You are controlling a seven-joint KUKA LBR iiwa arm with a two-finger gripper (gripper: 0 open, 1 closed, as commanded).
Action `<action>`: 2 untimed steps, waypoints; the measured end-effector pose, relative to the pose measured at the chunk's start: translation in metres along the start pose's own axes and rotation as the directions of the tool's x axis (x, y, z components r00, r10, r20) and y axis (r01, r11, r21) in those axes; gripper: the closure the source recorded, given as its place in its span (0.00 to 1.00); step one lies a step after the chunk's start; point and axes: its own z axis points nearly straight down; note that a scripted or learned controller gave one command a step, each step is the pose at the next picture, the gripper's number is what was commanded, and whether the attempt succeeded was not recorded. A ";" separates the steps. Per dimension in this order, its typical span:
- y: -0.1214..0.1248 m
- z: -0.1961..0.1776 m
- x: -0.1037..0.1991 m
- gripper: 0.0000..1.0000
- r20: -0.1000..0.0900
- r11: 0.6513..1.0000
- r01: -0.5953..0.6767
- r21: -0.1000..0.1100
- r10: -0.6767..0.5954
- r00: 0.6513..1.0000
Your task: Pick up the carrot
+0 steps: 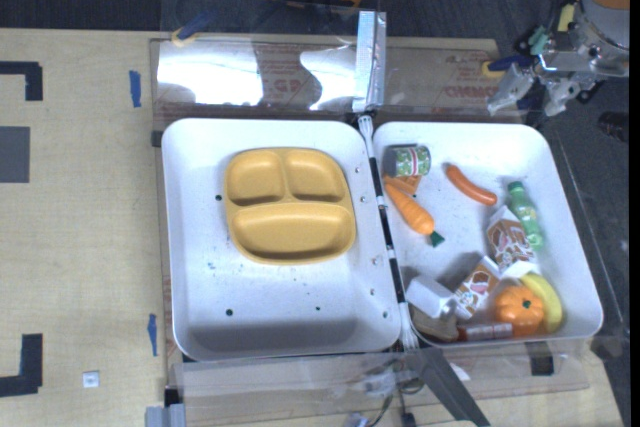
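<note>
The fingers of the gripper hang spread apart and bare above the bench, just past the far right corner of the right bin. The carrot lies on that bin's floor against its left wall, down and to the left of the fingers, well apart from them. Its long axis runs diagonally, green tip toward the near right, beside a small can.

orange carrot with green tip, yellow divided plate, 2 white bins
</note>
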 end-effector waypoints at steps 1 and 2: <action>-0.008 -0.022 -0.011 0.00 0.002 0.999 -0.049 -0.004 0.049 0.999; 0.003 0.002 -0.004 0.00 0.001 0.998 -0.062 0.000 0.062 0.998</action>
